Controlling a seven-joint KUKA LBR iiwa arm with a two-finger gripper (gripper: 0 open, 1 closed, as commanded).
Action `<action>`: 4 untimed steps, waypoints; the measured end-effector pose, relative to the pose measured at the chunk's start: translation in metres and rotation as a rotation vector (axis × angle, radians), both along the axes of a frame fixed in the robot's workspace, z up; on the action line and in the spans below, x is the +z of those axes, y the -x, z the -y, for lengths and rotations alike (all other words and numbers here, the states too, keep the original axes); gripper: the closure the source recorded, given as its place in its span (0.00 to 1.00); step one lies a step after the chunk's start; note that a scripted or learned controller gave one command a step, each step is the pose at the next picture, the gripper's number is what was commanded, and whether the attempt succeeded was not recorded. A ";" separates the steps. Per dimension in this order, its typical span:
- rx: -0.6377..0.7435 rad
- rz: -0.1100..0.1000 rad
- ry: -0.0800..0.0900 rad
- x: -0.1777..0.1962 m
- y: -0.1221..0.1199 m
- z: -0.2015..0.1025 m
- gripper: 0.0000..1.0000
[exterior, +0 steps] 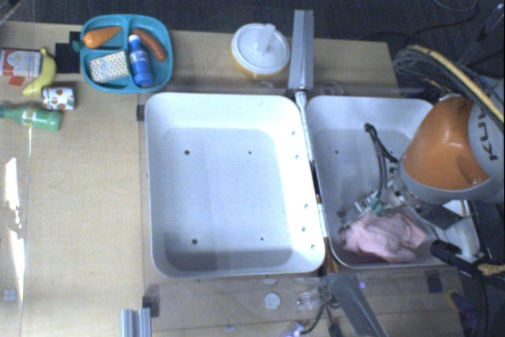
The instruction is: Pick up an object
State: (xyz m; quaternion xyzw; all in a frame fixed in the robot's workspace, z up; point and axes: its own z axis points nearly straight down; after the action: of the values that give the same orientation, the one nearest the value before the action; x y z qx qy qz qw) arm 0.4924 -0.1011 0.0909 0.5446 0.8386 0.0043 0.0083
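Pink cloth (pixel 383 238) lying lengthwise left-right, under hand (pixel 377 207).

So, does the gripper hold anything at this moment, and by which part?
It cannot be told. The gripper is low in the right bin, right at the upper edge of the pink cloth, but no cloth shows between its fingers.

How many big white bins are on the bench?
2. The left bin sits in the middle of the bench. The right bin is beside it, with a pink cloth at its near end, under the arm. Nothing seems to hide another bin.
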 end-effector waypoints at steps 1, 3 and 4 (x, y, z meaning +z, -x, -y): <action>-0.110 -0.003 -0.001 0.000 -0.037 -0.007 0.00; -0.355 -0.012 -0.005 -0.005 -0.178 0.002 0.00; -0.139 -0.010 -0.001 0.113 -0.165 0.047 0.00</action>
State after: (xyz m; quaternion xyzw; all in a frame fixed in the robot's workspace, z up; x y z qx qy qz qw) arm 0.6573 -0.1482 0.2035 0.6015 0.7989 0.0014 0.0040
